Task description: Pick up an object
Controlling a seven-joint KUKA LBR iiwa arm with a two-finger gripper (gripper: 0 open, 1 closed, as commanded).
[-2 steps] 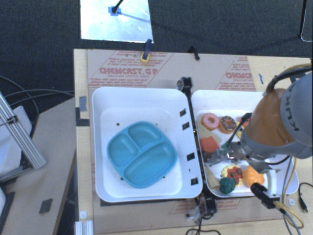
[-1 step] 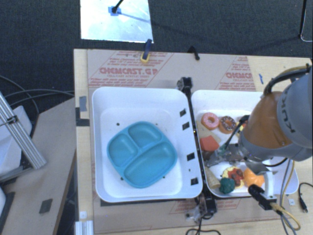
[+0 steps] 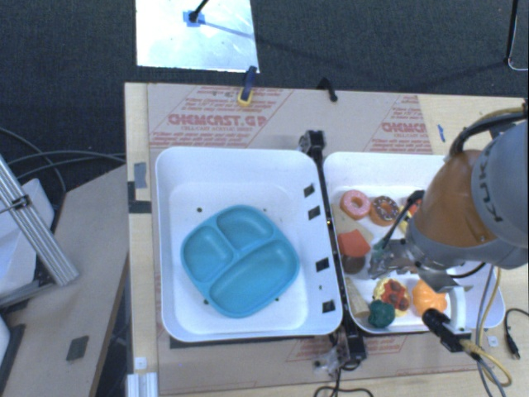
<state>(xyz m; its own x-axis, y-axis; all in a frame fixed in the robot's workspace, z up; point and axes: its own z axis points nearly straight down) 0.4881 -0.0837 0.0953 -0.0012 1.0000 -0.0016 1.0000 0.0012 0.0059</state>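
Camera view has the gripper (image 3: pixel 382 259) low in the right bin (image 3: pixel 347 165), right next to the red block (image 3: pixel 354 242). Honestly can't tell how it's set from this angle. Pink donut (image 3: pixel 355 203) sits at 12 o'clock from the block, with a brown donut (image 3: pixel 384 210) beside it. Green lump (image 3: pixel 381 313) and an orange ball (image 3: pixel 429 298) are down toward 6 o'clock. The block looks light and stiff, probably plastic toy food, so I'd pinch its flat sides. Blue divided plate (image 3: pixel 240 260) has the left bin (image 3: pixel 173 172) to itself.
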